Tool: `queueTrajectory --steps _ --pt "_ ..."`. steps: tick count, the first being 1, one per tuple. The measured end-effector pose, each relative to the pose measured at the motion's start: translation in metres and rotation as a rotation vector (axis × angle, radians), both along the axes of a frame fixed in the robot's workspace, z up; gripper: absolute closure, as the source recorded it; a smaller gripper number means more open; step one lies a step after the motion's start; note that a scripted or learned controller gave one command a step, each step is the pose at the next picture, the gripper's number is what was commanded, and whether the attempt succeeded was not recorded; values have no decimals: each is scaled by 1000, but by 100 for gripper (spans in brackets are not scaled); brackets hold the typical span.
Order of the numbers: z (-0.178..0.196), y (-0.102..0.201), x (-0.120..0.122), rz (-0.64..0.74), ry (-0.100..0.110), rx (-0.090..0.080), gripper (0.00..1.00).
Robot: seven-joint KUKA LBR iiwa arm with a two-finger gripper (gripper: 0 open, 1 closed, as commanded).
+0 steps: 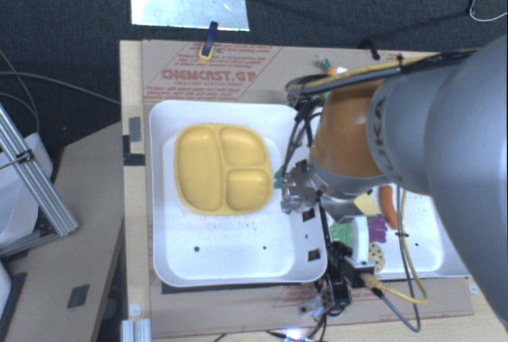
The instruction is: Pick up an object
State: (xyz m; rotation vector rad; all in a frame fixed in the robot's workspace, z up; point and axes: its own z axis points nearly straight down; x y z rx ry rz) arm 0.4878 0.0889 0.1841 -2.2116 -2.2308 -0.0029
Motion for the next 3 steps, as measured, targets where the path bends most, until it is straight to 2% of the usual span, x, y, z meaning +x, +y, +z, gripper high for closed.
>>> queueTrajectory --steps 1,2,3 --pt "-52 72 39 2 2 1 100" --pt "-98 71 1 -9 -9 1 100" --pt "-103 63 54 -3 29 -3 100"
